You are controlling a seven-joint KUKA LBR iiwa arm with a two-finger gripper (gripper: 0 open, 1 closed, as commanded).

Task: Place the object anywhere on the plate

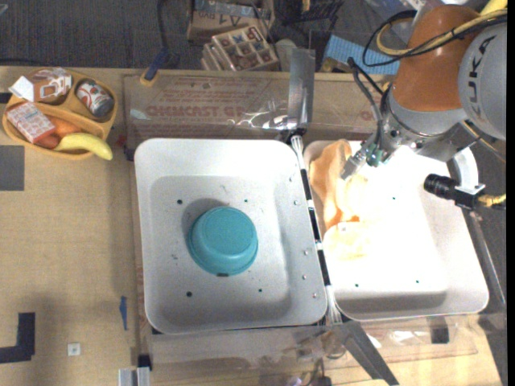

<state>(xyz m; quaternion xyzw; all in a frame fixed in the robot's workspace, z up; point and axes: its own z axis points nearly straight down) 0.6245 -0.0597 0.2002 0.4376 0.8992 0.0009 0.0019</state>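
Note:
A teal round plate (pixel 224 240) lies in the middle of the left bin (pixel 161 167). In the right bin (pixel 426 288), a pale orange, soft-looking object (pixel 330 187) rests against the left wall and runs from the back corner toward the middle. My gripper (pixel 362 161) hangs at the back of the right bin, right at the object's upper right edge. Glare on the white floor there washes out the gripper tip, so contact with the object cannot be judged. The grey arm with its orange band (pixel 434 55) comes in from the upper right.
A yellow tray (pixel 48 127) with a banana and small packets sits on the bench at far left. A cardboard strip (pixel 209 107) lines the back of the bins. A black cylinder (pixel 441 186) sticks out beside the wrist. Boxes and cables crowd the area behind.

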